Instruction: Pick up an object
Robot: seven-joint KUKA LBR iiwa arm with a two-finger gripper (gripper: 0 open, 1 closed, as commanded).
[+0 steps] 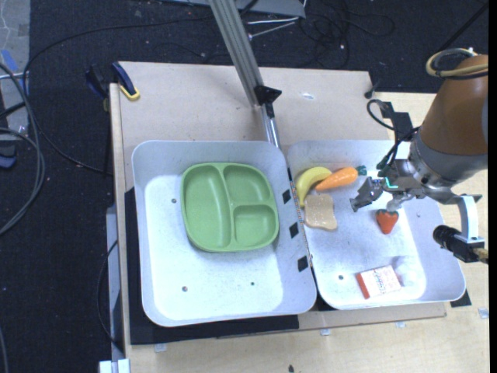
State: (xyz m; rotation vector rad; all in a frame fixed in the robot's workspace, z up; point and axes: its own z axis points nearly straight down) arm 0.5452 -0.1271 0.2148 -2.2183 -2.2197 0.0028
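Jaws spread open above strawberry; red box label unreadable

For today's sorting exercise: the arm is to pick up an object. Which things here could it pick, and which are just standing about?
Could be picked, all in the right bin:
banana
carrot
bread slice
strawberry, just below the gripper
red and white box

Standing about:
green divided plate in the left bin

A small red strawberry lies in the right bin, apart from the other items.
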